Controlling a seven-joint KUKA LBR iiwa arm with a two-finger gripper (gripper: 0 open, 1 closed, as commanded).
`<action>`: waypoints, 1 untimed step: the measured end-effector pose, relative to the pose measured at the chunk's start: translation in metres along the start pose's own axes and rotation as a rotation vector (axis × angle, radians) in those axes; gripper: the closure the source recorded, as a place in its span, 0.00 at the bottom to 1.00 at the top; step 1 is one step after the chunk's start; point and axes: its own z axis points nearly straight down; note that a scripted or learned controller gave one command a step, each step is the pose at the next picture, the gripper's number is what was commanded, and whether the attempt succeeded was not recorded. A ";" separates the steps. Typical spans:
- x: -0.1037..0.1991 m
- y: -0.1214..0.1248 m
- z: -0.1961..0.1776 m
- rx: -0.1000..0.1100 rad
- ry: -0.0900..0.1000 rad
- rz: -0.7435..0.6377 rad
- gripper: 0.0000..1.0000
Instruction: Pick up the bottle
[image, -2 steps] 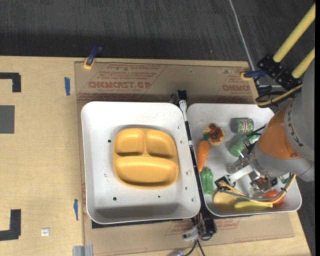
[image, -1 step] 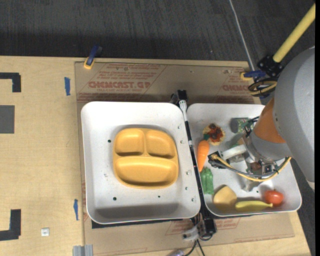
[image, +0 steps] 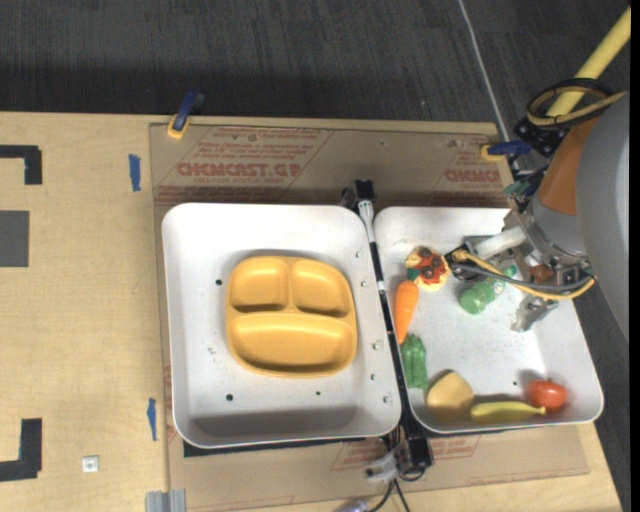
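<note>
Bottle (image: 412, 360), small and green, lay by the left wall of the right bin (image: 570, 345), just below a carrot (image: 404, 306). I saw my gripper (image: 520, 280) near the bin's far right corner; its hold I couldn't tell.

A single fixed camera looks down at a slant from above the bench, far enough off to take in both the left bin (image: 190, 300) and the right bin (image: 575, 355), with brown cardboard (image: 80, 300) around them. Dark floor (image: 300, 50) crosses the top, and the arm (image: 600, 190) enters from the right edge.
</note>
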 end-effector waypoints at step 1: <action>0.005 -0.021 0.091 -0.001 0.003 0.022 0.00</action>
